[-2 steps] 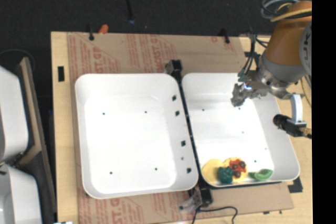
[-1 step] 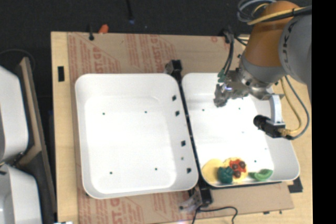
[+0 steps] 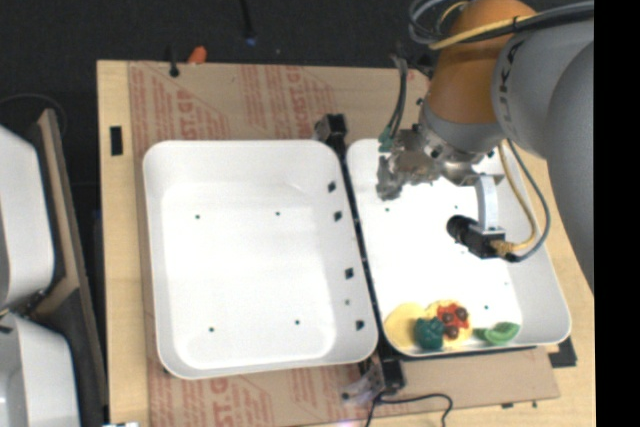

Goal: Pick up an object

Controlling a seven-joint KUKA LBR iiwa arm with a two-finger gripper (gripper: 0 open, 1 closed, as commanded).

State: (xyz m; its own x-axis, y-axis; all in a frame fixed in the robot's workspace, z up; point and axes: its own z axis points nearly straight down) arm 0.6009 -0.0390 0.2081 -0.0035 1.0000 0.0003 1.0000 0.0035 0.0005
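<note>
White right bin (image 3: 520,265) lies under the claw (image 3: 392,183), whose state I cannot tell.

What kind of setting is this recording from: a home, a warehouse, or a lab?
Most likely a robotics lab bench: a grey and orange arm reaches over two white bins on a cardboard-covered bench, with small toy-like objects heaped in the right bin's near corner.

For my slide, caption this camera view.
KUKA gripper over the right bin, far from the small colourful objects clustered at its near edge.
</note>
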